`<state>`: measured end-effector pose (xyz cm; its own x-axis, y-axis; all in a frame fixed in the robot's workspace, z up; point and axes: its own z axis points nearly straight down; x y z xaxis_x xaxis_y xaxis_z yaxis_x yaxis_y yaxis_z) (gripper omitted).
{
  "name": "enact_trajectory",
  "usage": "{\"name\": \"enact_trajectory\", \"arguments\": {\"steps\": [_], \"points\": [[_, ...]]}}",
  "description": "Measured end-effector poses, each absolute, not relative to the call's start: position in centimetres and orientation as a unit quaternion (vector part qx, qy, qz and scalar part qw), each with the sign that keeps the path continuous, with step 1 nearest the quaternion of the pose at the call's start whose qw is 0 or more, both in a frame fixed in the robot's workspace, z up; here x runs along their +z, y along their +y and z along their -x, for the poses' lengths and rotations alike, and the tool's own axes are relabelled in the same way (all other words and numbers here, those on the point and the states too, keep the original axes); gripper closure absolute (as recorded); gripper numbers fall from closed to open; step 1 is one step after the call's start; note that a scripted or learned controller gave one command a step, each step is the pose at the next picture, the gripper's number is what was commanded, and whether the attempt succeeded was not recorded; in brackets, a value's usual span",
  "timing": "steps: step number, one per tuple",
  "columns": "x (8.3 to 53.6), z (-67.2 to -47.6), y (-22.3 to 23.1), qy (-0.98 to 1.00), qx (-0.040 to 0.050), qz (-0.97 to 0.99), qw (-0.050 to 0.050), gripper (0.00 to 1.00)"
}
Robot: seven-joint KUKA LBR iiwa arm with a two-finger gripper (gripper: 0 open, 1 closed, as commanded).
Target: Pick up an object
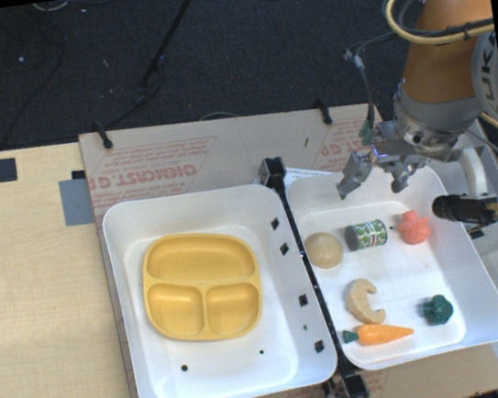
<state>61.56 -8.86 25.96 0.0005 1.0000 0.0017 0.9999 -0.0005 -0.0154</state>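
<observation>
A can [366, 234] lies on its side in the right bin [476, 322], between a tan ball [323, 250] and a pink fruit [412, 227]. Nearer the front lie a croissant [364, 300], a carrot [383, 334] and a green lump [437, 309]. The gripper [377, 178] hangs open and empty above the bin's far edge. A yellow plate [202, 285] sits in the left bin [165, 382].

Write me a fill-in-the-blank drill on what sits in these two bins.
1. The yellow divided plate lies in the ____ bin.
2. The carrot lies just below the ____ croissant.
3. The small can lies between the round beige ball and the ____ fruit.
4. The end effector hovers over the far end of the ____ bin.

Missing words: left; tan; pink; right
</observation>
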Motion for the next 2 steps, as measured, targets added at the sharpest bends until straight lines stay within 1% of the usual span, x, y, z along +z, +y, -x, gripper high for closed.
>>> {"name": "enact_trajectory", "arguments": {"steps": [1, 2], "points": [[26.7, -61.8, -8.9, -0.707, 0.0011, 0.707, 0.002, 0.00], [20.3, -61.7, -8.2, -0.707, 0.0028, 0.707, 0.004, 0.00]]}}
